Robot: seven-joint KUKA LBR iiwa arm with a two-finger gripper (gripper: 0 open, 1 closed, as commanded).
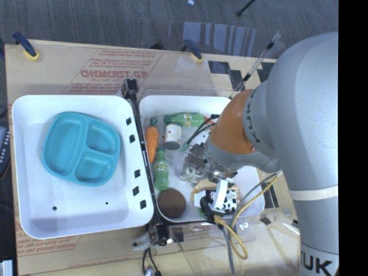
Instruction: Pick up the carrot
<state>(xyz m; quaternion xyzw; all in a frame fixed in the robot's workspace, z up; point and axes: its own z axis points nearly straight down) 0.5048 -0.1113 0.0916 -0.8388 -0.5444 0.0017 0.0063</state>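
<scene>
Cardboard (172, 68) under the bins has red print on it, reads "CHEMCAST GP", with smaller lines I can't make out. "KU" in black shows on the arm's (305, 125) grey shell at the 5 o'clock corner.

Left bin (29, 154) is smooth white plastic and holds a teal plate (80, 148) with three compartments and rounded corners.

Right bin (172, 103) is the busy one. The carrot (151, 142) lies lengthwise along its left wall, orange and tapered, nothing gripping it. At the carrot's 5 o'clock is a green bottle (161, 169) standing upright, and past that a fuzzy brown ball (172, 203). At its 2 o'clock lies a second green bottle (185, 119), with a small white can (172, 134) just below.

The gripper (195, 167) sits at the carrot's 4 o'clock, all shiny metal; can't tell if it's clenched or released.
</scene>
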